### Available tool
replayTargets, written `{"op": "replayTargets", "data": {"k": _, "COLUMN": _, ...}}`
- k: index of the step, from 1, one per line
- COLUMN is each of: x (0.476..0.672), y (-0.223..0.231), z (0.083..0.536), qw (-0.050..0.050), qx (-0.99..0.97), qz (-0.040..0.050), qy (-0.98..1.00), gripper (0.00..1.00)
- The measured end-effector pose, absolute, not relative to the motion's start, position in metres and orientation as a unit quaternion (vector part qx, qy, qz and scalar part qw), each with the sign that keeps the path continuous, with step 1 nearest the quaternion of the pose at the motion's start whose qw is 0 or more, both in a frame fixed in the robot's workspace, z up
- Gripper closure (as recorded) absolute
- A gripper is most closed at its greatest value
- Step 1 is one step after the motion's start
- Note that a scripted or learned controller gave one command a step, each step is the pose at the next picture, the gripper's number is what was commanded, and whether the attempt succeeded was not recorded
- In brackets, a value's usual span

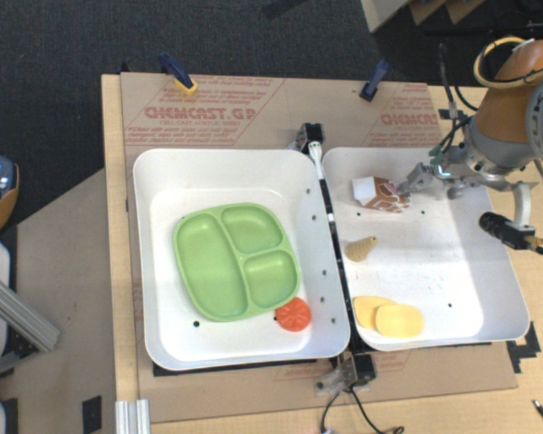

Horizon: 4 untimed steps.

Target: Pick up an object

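- Over the right bin (489, 324)'s far edge, the gripper (414, 181) hung just beside a small white-and-brown packet (376, 193); whether it was open could not be told.
- Bare floor lay mid-bin, between a tan piece (360, 248) and two yellow pieces (388, 316) near the front rim.
- Cardboard (208, 107) behind read "CHEMCAST GP".
- Left bin (154, 242) held a green divided plate (237, 260) and a red tomato (294, 315).

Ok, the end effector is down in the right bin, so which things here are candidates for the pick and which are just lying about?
In play:
end effector, low in the right white bin
small white and brown packet right beside it
tan lumpy piece
flat yellow pieces

Lying about:
green three-compartment plastic tray in the left white bin
round red-orange piece beside the tray
blue clamps on the cardboard
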<state>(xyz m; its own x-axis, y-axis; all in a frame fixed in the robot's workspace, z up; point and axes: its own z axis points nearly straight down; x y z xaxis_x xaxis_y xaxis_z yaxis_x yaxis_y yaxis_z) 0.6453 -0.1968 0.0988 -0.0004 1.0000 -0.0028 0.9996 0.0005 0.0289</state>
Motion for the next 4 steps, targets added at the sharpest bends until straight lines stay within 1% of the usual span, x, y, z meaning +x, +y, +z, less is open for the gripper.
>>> {"op": "replayTargets", "data": {"k": 1, "x": 0.647, "y": -0.198, "z": 0.112, "qw": 0.016, "qx": 0.706, "qz": 0.0093, "qy": 0.708, "gripper": 1.0}}
{"op": "replayTargets", "data": {"k": 2, "x": 0.669, "y": -0.097, "z": 0.201, "qw": 0.003, "qx": 0.704, "qz": 0.0034, "qy": 0.71, "gripper": 1.0}}
{"op": "replayTargets", "data": {"k": 3, "x": 0.662, "y": -0.031, "z": 0.347, "qw": 0.007, "qx": 0.704, "qz": 0.0079, "qy": 0.71, "gripper": 1.0}}
{"op": "replayTargets", "data": {"k": 4, "x": 0.667, "y": 0.034, "z": 0.457, "qw": 0.005, "qx": 0.704, "qz": 0.0069, "qy": 0.71, "gripper": 1.0}}
